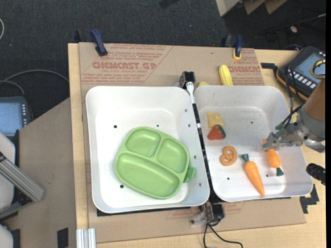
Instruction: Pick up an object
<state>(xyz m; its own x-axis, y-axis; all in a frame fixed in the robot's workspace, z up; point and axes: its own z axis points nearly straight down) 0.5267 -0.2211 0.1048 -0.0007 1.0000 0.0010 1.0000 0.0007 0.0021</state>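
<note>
Carrot (273, 159), the smaller one, lies just under the fingers (270, 144), seemingly touching; their spread I cannot tell.

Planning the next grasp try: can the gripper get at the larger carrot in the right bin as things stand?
Probably yes. The larger carrot lies flat on bare bin floor, apart from the pretzel and small carrot, with nothing over it. The gripper is close by.
</note>
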